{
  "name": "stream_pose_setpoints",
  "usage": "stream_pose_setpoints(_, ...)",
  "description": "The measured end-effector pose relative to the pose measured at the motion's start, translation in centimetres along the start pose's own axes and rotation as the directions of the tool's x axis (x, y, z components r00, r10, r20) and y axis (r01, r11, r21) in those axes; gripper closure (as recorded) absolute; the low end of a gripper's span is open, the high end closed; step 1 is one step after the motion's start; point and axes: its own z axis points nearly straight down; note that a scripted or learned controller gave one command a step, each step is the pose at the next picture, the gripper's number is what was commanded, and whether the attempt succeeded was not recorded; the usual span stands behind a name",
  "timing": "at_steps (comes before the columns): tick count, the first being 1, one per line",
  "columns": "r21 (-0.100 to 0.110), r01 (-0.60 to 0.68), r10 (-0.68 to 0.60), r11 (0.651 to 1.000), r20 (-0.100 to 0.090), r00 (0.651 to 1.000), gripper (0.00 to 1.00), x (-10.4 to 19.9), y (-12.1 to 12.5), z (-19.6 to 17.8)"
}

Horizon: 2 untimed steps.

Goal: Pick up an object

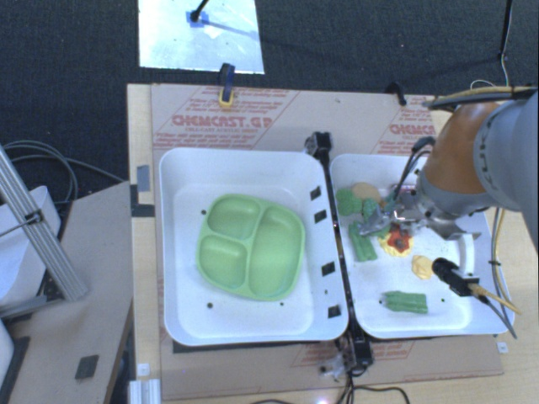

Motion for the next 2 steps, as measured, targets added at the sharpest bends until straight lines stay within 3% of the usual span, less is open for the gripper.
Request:
stream_pose_setpoints(1, -0.014, 0.003, -0.003, 1.0, 0.006, 1.0, 0.0, -2.0, 9.3, -16.9)
stream_pose_setpoints(2, 0.019, -0.007, 0.007, 1.0, -0.004, 1.0, 0.0, -5.1, 3.3, 1.6)
